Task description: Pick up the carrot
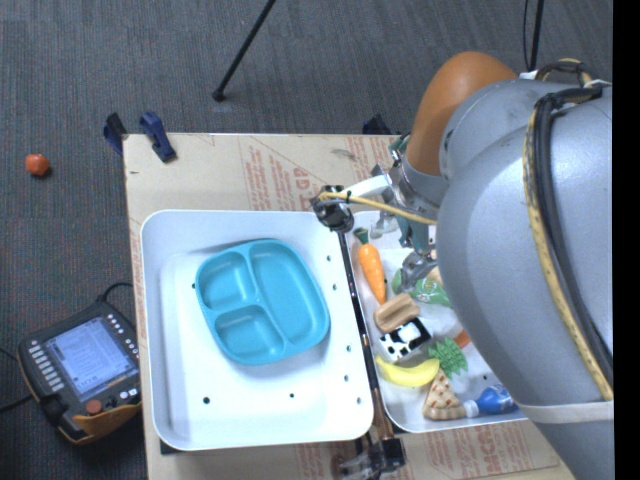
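The claw point(418, 256) hangs just right of the carrot point(372, 271); whether it grips anything I cannot tell. The carrot lies in the right bin point(400, 420), near its left wall, above a banana point(408, 372).

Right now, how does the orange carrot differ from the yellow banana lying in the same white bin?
The orange carrot is straight and tapers to a point, while the yellow banana is curved like a crescent. The carrot lies lengthwise along the bin's left wall, at the far end; the banana lies crosswise nearer the camera. The carrot has open space on its left side, whereas the banana is crowded by other toy foods. Both rest in the right-hand white bin, untouched.
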Controlling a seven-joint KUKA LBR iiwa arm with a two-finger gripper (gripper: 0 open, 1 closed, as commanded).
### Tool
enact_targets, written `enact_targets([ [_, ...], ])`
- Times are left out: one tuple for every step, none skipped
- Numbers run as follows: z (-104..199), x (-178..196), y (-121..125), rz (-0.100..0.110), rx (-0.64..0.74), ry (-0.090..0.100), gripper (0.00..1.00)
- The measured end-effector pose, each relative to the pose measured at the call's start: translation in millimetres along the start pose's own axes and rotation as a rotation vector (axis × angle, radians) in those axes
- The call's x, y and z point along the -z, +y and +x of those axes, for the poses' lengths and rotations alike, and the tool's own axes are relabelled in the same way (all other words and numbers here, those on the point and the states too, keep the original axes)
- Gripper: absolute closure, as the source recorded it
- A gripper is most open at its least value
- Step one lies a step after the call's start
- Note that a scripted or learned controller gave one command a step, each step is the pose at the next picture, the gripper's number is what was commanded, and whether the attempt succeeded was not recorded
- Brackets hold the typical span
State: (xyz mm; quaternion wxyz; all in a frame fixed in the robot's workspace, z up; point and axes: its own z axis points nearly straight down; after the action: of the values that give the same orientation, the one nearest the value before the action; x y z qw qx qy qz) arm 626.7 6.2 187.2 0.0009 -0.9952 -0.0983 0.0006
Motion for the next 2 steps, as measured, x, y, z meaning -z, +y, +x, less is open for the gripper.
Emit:
enact_targets([
  [4,0,-15,0.0,0.0,0.001,0.0],
  [-74,0,-15,0.001,0.044,-0.004,0.0],
])
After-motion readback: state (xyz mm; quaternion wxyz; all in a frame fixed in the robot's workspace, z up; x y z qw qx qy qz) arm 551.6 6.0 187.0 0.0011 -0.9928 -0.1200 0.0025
